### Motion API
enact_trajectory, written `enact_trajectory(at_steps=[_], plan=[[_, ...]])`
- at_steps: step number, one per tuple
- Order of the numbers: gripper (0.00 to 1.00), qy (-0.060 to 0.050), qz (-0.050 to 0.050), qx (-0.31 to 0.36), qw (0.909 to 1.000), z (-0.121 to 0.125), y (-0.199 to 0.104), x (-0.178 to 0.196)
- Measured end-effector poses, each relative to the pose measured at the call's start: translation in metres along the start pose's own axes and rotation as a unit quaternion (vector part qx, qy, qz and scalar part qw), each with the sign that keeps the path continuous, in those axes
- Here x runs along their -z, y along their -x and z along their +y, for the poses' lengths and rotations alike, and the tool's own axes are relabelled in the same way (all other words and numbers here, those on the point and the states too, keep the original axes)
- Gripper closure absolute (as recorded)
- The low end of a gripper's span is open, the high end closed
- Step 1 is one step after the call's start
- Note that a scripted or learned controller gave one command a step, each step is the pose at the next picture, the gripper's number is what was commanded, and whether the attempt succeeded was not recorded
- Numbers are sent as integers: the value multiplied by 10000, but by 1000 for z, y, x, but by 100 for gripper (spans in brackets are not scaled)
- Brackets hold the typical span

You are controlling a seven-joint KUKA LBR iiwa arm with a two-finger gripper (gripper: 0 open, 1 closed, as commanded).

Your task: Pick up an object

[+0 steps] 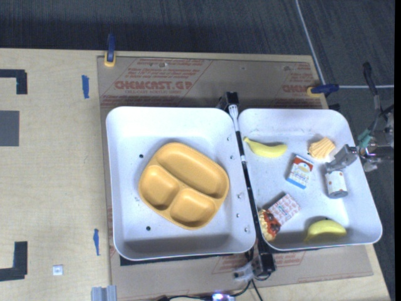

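Note:
The right bin [369, 221] holds several small objects. A yellow banana [266, 147] lies at its far left and a second banana [326, 229] at its near right. Between them sit a pale orange ridged piece [322, 147], a small white, blue and red carton [299, 171], a little white container [336, 184] and a printed snack packet [279, 213]. My gripper [354, 152] hangs over the bin's right rim, just above and to the right of the white container. Nothing shows in its grasp.
A yellow divided plate [183, 184] lies in the left bin [125, 130]. Both bins rest on a cardboard sheet [188, 80] on the wooden bench. A thin rod [307, 33] slants across the upper right, and clamps sit at the sheet's corners.

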State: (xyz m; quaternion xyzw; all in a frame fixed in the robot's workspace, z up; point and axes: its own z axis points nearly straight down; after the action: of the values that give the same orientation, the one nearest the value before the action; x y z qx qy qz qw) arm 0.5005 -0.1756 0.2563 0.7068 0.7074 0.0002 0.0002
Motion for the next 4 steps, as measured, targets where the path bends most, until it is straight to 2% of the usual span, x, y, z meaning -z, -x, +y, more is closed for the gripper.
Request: enact_trajectory(at_steps=[1, 2, 3, 4], plan=[[0, -8, 4, -2, 10000, 19, -25, -117], [0, 10, 0, -4, 10000, 3, -56, -170], [100, 41, -14, -7, 10000, 5, -56, -159], [0, 39, -13, -7, 10000, 5, -56, -159]])
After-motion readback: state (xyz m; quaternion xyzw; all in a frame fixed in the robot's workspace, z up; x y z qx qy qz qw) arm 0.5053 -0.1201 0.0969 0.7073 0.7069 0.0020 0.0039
